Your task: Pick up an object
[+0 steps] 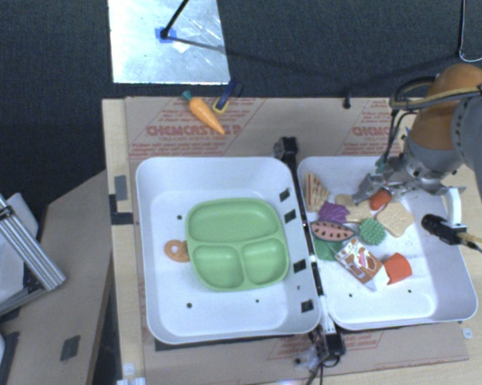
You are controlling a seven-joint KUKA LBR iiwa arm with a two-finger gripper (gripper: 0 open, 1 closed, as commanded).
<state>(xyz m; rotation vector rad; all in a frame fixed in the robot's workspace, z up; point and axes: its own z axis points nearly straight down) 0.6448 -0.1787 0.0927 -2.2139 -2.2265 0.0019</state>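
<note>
My gripper (376, 189) is low over the far part of the right bin (449, 298), reaching in from the right. Its tip sits right at a small orange-red toy (380, 199), close to or touching it. Around that toy lie a tan toast slice (397, 218), a green knobbly toy (372, 231), a purple eggplant (333, 212), a watermelon slice (331, 230) and a ridged wedge (316, 192). Nearer the front are a printed snack packet (358, 260) and an orange-red block (397, 268).
The left bin (162, 311) holds a green divided tray (235, 244) and a small pretzel (176, 250). A toy carrot (206, 114) lies on the board behind the bins. A black part (439, 228) juts over the right bin's right side.
</note>
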